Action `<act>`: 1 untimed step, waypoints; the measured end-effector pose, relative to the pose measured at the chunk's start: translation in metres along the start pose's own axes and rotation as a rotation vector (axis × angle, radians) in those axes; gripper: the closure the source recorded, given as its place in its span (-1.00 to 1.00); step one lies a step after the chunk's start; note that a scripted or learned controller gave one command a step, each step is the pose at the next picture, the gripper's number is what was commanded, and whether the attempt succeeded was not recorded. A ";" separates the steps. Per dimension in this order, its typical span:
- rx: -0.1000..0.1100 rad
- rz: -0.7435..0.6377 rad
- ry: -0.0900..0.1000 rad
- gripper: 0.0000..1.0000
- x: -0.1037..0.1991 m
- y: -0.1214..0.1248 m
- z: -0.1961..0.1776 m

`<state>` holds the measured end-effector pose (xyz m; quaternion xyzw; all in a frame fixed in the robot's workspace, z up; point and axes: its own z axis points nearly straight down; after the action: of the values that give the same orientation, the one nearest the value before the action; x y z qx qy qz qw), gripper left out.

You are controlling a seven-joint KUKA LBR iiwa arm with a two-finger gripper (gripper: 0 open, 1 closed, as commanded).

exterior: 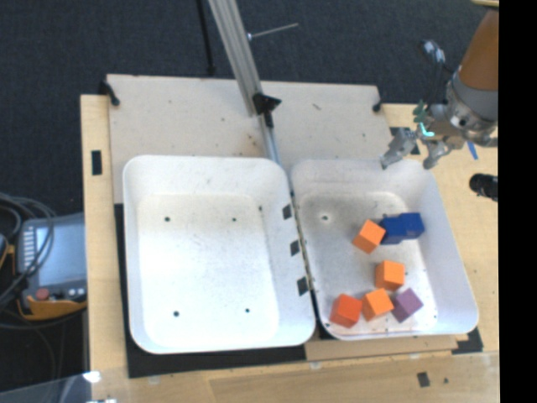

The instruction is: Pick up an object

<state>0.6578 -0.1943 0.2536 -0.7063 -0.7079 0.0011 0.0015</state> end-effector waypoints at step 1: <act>-0.004 -0.003 -0.004 -1.00 -0.001 0.001 -0.003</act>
<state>0.6585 -0.1950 0.2570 -0.7053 -0.7089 0.0012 -0.0013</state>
